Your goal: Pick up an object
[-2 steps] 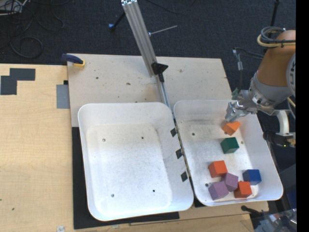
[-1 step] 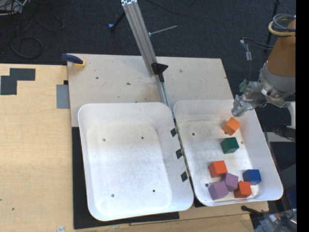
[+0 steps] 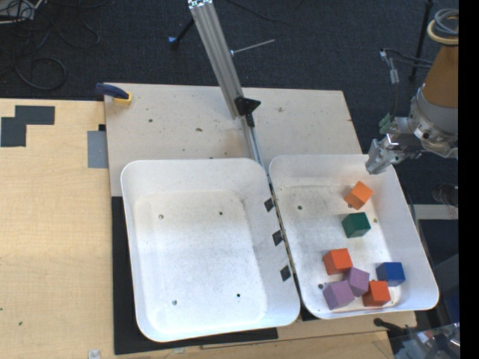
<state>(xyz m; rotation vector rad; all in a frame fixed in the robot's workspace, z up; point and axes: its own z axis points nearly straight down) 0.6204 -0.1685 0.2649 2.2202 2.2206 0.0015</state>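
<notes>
Two white bins sit side by side. The left bin (image 3: 194,253) is bare. The right bin (image 3: 314,200) has small blocks in it. The arm (image 3: 441,88) is cut off at the right. Its gripper (image 3: 380,155) hangs over the bin's far right rim, with nothing seen in it. An orange block (image 3: 358,194) lies just below it, then a green block (image 3: 356,224). More blocks crowd the near corner.

Seven blocks lie in the right bin (image 3: 419,234): an orange block (image 3: 358,194) tilted near its far wall, a green cube (image 3: 356,224) below, then an orange cube (image 3: 337,260), two purple cubes (image 3: 346,288), a blue cube (image 3: 391,272) and a small orange cube (image 3: 377,293) clustered at the near end.
</notes>
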